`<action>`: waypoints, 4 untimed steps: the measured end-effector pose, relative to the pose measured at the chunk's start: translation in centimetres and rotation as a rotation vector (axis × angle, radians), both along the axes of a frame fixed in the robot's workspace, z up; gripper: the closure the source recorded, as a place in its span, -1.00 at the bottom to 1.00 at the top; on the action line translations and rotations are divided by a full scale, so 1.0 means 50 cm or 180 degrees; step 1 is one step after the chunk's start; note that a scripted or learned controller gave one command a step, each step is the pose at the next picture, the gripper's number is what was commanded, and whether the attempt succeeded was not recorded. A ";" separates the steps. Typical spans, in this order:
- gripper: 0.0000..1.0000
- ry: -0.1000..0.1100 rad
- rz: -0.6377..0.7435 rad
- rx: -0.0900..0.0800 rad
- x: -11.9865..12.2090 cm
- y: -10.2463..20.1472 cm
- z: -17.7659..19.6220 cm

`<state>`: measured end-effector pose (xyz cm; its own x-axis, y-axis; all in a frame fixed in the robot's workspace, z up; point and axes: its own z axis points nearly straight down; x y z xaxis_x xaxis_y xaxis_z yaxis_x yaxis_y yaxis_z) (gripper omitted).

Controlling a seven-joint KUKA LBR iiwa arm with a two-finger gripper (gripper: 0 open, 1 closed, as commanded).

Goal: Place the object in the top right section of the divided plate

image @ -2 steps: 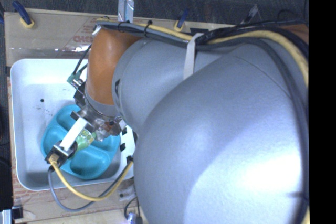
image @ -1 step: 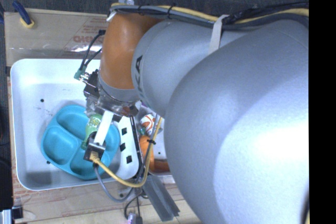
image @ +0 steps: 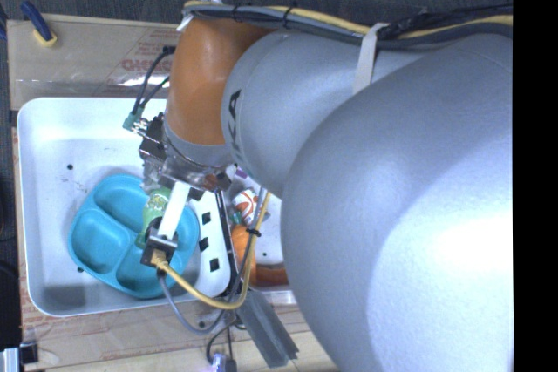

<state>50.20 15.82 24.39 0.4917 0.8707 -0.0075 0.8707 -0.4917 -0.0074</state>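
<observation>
The blue divided plate lies in the left white bin, towards its front. My gripper hangs over the plate's right side, close above its upper right section. A small pale green object shows right at the gripper's tip, over that section. I cannot tell if it is held or resting in the plate. The wrist and the big grey arm hide the plate's right rim.
In the right bin, an orange item, a white and orange thing and a brown piece peek out beside the arm, which covers most of that bin. A blue clip lies on the cardboard at the back left.
</observation>
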 end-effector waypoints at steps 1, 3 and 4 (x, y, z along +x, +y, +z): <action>1.00 -0.0011 0.0523 0.0011 -0.054 0.108 -0.024; 1.00 -0.0004 0.0010 0.0004 0.029 0.025 -0.047; 1.00 -0.0004 0.0743 0.0008 -0.004 0.111 -0.030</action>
